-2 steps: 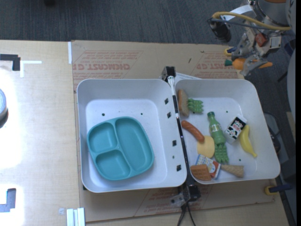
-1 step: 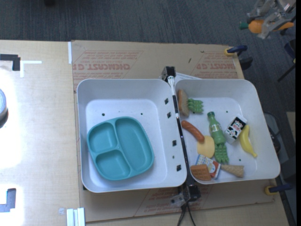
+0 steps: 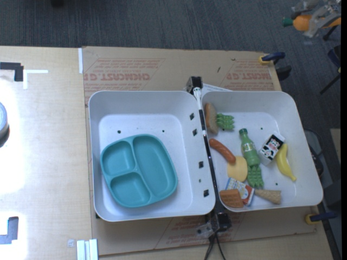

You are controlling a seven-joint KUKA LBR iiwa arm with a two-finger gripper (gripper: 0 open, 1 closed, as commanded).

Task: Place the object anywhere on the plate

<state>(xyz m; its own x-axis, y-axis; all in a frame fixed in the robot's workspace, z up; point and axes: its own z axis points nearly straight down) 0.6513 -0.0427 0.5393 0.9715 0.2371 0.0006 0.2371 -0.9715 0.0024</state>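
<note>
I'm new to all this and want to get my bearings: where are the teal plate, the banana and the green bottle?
teal plate (image 3: 157,164): camera view, floor of its largest compartment.
banana (image 3: 284,162): camera view, middle of its curved body.
green bottle (image 3: 250,151): camera view, its body, below the neck.

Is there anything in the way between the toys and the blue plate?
Yes: the two raised white bin walls where the bins meet. The toy food, like the green plastic bottle, lies right of them; the teal three-compartment plate lies left.

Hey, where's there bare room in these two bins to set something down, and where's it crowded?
Free: all three compartments of the teal plate, and the left bin floor behind it. In the right bin, the back right corner past the green bottle. Crowded: its front, around the banana and sausage.
</note>
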